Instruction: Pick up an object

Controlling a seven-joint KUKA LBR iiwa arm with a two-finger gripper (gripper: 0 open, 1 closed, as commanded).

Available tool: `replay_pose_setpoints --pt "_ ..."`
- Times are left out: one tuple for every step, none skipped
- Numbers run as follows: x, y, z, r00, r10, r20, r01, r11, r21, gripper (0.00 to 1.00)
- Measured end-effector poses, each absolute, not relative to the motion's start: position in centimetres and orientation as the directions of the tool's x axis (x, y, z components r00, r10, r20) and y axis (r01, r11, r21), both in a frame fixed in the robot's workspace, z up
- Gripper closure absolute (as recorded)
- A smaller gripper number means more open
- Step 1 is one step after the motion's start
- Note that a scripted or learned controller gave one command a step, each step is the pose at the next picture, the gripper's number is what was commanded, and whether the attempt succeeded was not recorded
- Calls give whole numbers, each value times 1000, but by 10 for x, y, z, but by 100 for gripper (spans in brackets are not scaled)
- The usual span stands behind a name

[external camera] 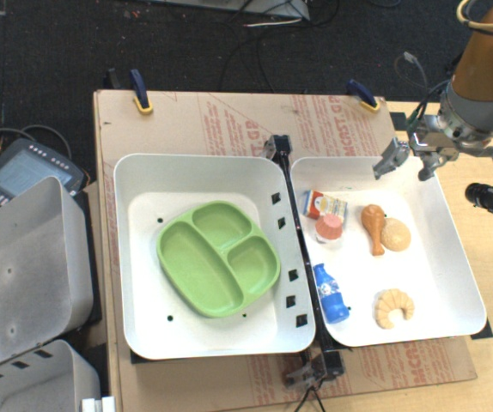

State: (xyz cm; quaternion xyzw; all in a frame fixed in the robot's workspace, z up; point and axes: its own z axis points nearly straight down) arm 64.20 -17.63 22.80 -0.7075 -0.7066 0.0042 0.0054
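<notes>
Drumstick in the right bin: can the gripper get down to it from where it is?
Probably yes. The gripper hangs open above the bin's far edge; nothing covers the drumstick, though a round bun touches its side.

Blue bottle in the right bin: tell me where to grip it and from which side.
Grip the blue bottle across its narrow middle, coming straight down from above. It lies flat, long axis running near to far, close beside the bin's left wall, so the gripper, open now, should probably straddle its width.

Red print on the cardboard sheet (229, 118) is illegible.
</notes>
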Motion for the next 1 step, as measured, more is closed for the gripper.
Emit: replay_pose_setpoints --pt "645 -176 237 -1 1000 -1 1000 1 1 0"
